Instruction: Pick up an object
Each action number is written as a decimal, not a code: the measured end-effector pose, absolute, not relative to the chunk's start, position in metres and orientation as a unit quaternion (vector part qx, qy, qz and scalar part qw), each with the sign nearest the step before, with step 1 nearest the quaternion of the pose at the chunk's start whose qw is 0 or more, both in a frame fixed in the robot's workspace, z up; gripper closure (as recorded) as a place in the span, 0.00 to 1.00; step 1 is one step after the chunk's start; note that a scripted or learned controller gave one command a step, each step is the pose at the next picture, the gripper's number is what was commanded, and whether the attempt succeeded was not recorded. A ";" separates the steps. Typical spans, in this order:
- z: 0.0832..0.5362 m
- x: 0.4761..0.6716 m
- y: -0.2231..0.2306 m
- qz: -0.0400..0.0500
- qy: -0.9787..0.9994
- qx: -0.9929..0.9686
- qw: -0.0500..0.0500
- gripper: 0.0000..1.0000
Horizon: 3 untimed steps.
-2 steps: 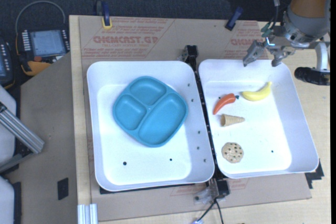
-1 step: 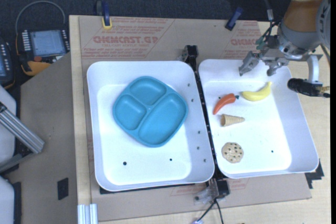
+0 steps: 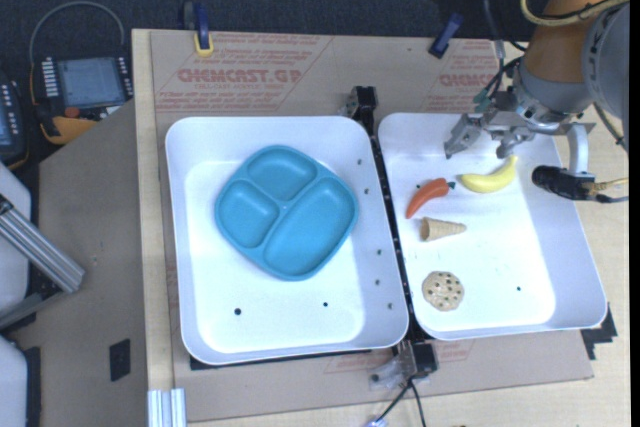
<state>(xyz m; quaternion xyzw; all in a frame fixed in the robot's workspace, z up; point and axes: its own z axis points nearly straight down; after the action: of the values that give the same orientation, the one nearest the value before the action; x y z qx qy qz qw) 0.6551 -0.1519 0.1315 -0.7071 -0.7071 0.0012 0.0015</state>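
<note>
Fingers (image 3: pixel 458 141) of our gripper (image 3: pixel 480 139) are spread wide with nothing between them, near the top of the right bin (image 3: pixel 560 305). We think it hangs there to come down on a toy. At its 4 o'clock lies the banana (image 3: pixel 488 179); at 7 o'clock the red pepper (image 3: pixel 427 196). Farther down sit the cone (image 3: pixel 441 228) and cookie (image 3: pixel 443 290). The left bin (image 3: pixel 200 315) holds a blue plate (image 3: pixel 287 212).

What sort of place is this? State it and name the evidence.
Most likely a robotics lab test bench, not a kitchen. The gripper hangs over a white bin of toy-like food: a banana, a cookie. The bench is a board printed with a brand name, clamped at its edge, beside a handheld controller.
</note>
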 end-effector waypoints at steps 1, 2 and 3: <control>0.144 0.656 -0.152 0.000 -0.707 -0.707 -0.001 1.00; 0.189 0.654 -0.145 -0.001 -0.707 -0.707 -0.002 1.00; 0.238 0.655 -0.145 -0.001 -0.707 -0.707 -0.002 1.00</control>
<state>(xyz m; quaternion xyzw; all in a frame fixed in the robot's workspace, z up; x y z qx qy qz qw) 0.6549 -0.1446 0.2377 -0.7067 -0.7075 -0.0011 -0.0021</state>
